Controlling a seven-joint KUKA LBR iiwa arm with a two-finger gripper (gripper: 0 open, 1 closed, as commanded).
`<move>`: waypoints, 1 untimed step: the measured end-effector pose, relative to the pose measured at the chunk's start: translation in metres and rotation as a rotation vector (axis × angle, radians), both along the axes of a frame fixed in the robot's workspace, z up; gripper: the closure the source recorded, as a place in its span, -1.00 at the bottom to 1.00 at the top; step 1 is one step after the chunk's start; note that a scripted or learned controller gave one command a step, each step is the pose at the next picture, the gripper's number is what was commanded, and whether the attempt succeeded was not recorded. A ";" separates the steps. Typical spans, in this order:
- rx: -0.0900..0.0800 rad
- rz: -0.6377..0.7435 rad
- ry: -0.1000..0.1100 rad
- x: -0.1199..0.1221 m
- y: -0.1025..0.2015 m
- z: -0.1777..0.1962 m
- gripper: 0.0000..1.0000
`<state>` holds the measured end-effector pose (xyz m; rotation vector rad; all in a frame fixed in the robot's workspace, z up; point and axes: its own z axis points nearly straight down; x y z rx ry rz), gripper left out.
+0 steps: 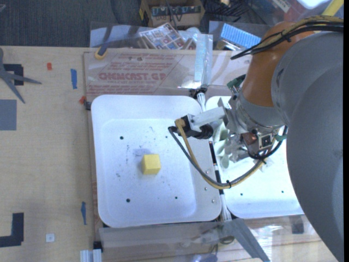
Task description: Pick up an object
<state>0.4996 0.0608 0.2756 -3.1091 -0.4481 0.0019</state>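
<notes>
As we look down on the left bin [103, 162]:
Yellow block [151, 164]: inside it, near middle.
Pincer [228, 149]: right of it; we cannot tell its state.

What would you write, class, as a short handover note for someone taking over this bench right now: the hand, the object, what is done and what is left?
Hand: hangs over the divide between the two bins, at the right bin's left edge; whether it is open or shut cannot be told.
Object: the yellow block lies loose on the floor of the left bin, well left of the hand.
Done: nothing picked up.
Left: move the hand over the block, lower, grip, lift.
</notes>
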 end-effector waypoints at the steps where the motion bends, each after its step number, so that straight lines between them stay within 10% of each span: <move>1: 0.001 -0.088 0.004 0.045 -0.043 -0.072 1.00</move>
